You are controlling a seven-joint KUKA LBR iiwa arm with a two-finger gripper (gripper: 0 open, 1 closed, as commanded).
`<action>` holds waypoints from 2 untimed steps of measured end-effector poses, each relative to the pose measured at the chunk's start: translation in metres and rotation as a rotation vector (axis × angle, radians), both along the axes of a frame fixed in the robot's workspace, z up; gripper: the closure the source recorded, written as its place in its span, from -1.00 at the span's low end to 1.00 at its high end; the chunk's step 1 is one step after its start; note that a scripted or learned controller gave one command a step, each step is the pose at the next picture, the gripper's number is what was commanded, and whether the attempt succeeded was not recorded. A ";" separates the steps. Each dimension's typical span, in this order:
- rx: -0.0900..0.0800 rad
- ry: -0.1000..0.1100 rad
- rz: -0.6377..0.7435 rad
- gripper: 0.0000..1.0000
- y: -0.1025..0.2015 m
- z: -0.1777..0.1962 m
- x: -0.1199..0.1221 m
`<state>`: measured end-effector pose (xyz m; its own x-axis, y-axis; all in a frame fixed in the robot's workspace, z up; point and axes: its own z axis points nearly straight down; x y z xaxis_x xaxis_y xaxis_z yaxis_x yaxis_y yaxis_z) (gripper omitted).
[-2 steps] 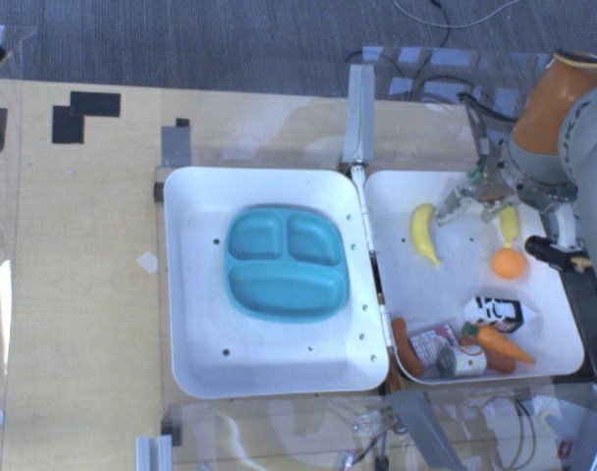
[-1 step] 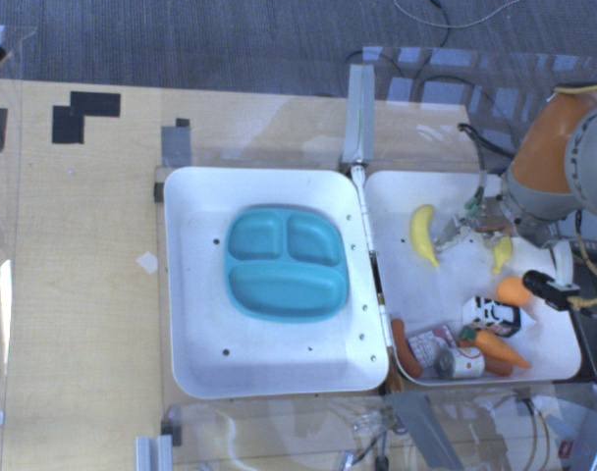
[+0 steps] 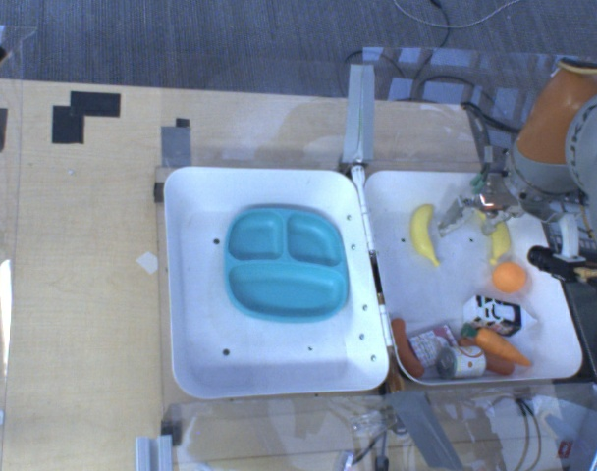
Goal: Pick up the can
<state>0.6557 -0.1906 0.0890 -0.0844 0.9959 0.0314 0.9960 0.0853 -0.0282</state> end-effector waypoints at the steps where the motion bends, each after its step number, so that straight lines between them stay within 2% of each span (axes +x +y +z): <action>1: -0.030 -0.041 0.032 -1.00 0.047 0.142 -0.044; 2: -0.026 -0.038 0.195 -1.00 0.092 0.063 -0.094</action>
